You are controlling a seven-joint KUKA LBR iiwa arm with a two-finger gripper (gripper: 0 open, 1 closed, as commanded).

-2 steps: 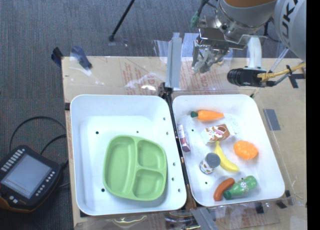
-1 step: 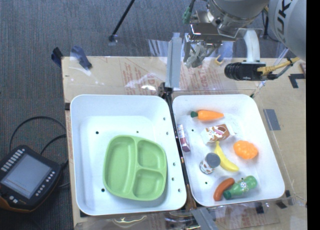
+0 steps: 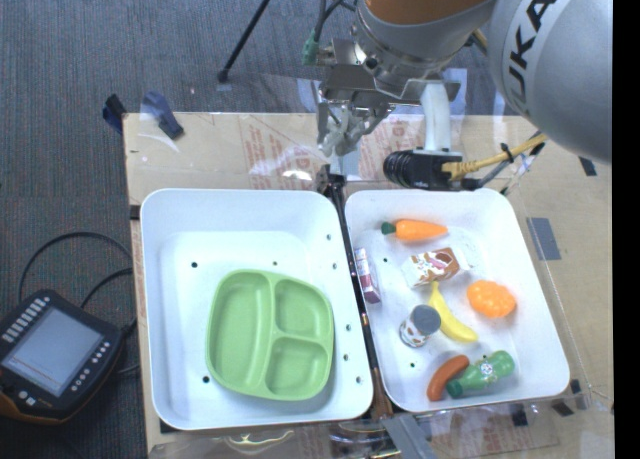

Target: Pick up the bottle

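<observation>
The green bottle [image 3: 482, 372] lies on its side in the front right corner of the right bin [image 3: 528, 247], its white label facing up. A red-orange sausage-shaped toy [image 3: 446, 376] touches its left end. My gripper [image 3: 340, 139] hangs from the grey arm with its orange band, above the bench just behind the gap between the two bins. It is far from the bottle and well above it, and nothing hangs below it.
The right bin also holds a carrot [image 3: 420, 230], a wrapped snack [image 3: 435, 266], an orange fruit [image 3: 491, 299], a banana [image 3: 452, 317], a small can [image 3: 420, 326] and a purple packet [image 3: 368, 275] by its left wall. A green divided plate [image 3: 270, 335] lies in the left bin [image 3: 170, 247].
</observation>
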